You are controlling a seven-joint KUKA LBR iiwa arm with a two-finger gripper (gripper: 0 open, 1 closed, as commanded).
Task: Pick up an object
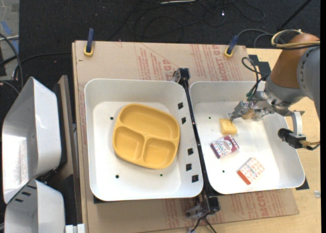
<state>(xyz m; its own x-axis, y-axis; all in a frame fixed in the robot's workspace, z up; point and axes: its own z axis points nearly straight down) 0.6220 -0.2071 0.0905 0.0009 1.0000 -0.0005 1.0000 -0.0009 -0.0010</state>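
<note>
A robotics lab – cardboard-topped bench (153, 58), loose cables (153, 13) on dark floor, grey-orange arm (293, 71)

Even, bright overhead light, no hard shadows; only soft dark edges show under the yellow tray (146, 136) and along the bin walls (189, 125). White bins run near blown-out, with mild glare on the spare bin at the left edge (28, 125), while the floor at the top (153, 18) goes almost black and loses detail. Focus is decent across the table (153, 61), a little soft and grainy overall, arm (293, 71) slightly smeared.
</note>
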